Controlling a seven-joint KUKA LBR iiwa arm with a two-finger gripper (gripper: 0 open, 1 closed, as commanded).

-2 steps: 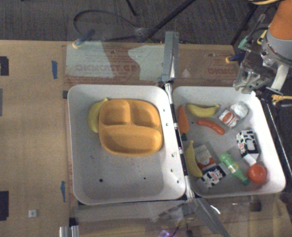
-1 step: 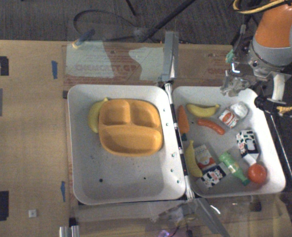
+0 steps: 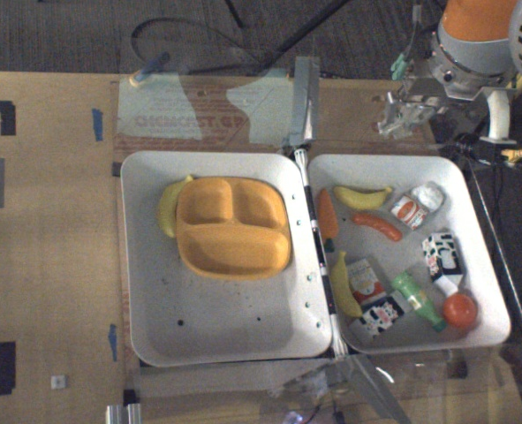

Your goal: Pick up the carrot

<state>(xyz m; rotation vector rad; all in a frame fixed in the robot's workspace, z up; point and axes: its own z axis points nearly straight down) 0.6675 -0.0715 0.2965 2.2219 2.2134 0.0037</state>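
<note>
The carrot [image 3: 328, 215] is seen lying lengthwise against the left wall of the right bin [image 3: 486, 237]. The hand [image 3: 400, 113] is poised at upper right; whether it is open cannot be told. The carrot is judged light and rigid, best gripped mid-body.

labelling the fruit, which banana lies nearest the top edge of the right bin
The banana lying crosswise above the sausage; the other banana in that bin runs lengthwise along the left wall, lower down.
</note>
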